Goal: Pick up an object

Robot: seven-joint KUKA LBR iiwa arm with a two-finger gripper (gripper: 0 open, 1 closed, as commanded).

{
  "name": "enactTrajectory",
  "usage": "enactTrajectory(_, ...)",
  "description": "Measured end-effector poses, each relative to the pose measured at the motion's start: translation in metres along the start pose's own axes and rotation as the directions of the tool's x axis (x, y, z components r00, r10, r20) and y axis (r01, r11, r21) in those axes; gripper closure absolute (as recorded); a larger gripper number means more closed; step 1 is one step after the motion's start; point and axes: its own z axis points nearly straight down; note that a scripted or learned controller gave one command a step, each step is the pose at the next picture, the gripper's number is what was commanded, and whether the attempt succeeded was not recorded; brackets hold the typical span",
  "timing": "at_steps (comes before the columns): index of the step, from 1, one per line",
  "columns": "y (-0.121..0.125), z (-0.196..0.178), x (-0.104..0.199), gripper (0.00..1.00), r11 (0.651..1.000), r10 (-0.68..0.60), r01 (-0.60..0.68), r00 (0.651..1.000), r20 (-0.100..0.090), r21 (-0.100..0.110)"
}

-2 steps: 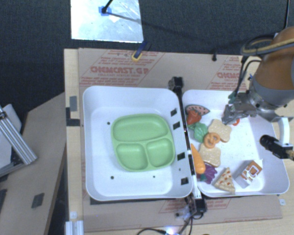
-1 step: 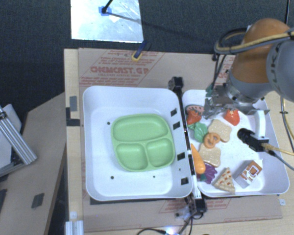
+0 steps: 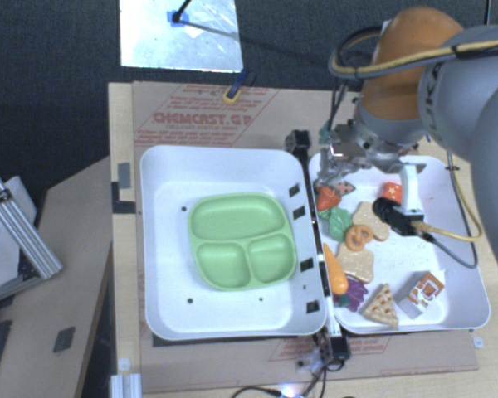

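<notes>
Gripper (image 3: pixel 336 172) first: I am reaching it in from three o'clock and lowering it over the upper left corner of the right bin (image 3: pixel 469 293), with my grey arm (image 3: pixel 473 81) and its orange band (image 3: pixel 407 52) looming above it at about one o'clock in the view. How it is set I cannot tell, because the wrist and cabling are masking the tip, and I am not seeing any object lifted clear of the bin floor. So I am judging the pick as not yet made: I am at the approach, and the closing, the lift and the carry are all waiting to be done. Working down in size, the left bin (image 3: pixel 162 305) is sitting at nine o'clock from my tool and is carrying the green divided tray (image 3: pixel 241 239), which I am leaving alone. In my own bin the toys are lying in a loose heap running from the tool toward six o'clock: the toast slice (image 3: pixel 358 264) with the orange pretzel (image 3: pixel 358 237) on it, the pizza wedge (image 3: pixel 380 305) and the small house-shaped block (image 3: pixel 421 291) near five o'clock, the carrot (image 3: pixel 335 274) along the dividing wall, and the green leafy piece (image 3: pixel 339 220). Nearest my tool, just below it at six o'clock, the red-orange piece (image 3: pixel 327 196) is looking like the likeliest target, though I cannot tell whether I am touching it.
</notes>
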Motion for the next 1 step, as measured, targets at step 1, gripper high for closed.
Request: enactTrajectory(1, 0.0146, 0.0009, 0.0246, 1.0, 1.0, 0.003, -0.003, 1.0, 0.001, 0.002)
